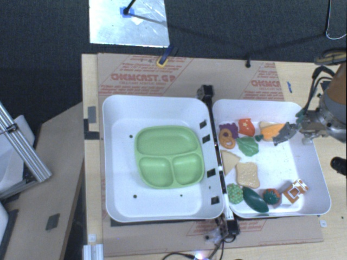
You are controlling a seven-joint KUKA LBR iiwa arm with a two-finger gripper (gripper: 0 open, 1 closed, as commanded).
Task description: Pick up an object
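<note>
The end effector [282, 135], its grip state impossible to tell, hovers over the right bin [309, 169] near an orange cheese wedge [269, 129].

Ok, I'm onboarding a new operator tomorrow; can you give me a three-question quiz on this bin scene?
1. True or false: the green plate lies in the left bin.
2. Which bin holds the toy food? A) left B) right
3. Fill in: the gripper hovers beside the orange ____.

Key: 1 true; 2 B, the right bin; 3 wedge.
</note>
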